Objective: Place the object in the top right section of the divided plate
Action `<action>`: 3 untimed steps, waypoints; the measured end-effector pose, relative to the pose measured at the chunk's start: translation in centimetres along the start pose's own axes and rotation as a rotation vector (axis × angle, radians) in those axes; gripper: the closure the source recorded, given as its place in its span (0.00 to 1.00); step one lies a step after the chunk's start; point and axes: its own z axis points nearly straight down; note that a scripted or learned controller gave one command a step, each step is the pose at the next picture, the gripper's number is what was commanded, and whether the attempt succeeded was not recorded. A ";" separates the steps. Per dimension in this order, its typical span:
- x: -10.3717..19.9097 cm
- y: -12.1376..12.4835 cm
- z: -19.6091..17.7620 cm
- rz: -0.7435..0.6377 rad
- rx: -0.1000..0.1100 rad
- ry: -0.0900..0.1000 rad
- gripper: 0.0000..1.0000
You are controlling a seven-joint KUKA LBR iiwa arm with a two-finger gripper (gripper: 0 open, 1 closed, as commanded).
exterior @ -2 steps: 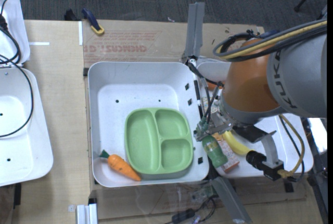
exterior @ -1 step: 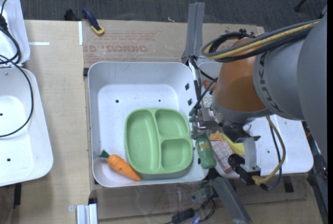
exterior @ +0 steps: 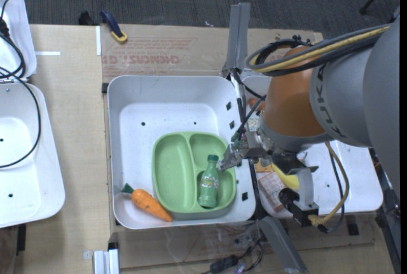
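A green divided plate (exterior: 181, 174) is seen in the left white bin (exterior: 165, 101), towards its near right corner. A small green bottle (exterior: 209, 182) lies in the plate's lower right section, with its cap directed towards the far side and its base close to the plate's near rim. The top right section is bare. An orange toy carrot (exterior: 150, 203) rests on the bin floor, touching the plate's near left edge. The gripper (exterior: 230, 157) is positioned just beside the bottle's cap, over the plate's right rim; whether it is open or closed cannot be told, and the bottle is not seen to be held. The grey and orange arm (exterior: 299, 107) extends over the right bin (exterior: 356, 190), where some packets are partly hidden beneath it.
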 end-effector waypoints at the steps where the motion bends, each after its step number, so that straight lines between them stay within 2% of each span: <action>1: -0.1 -0.1 -0.5 -0.001 0.010 -0.003 1.00; 2: -5.4 -0.2 -3.2 -0.198 -0.004 0.000 1.00; 3: -5.5 -0.2 -3.7 -0.199 0.006 -0.001 1.00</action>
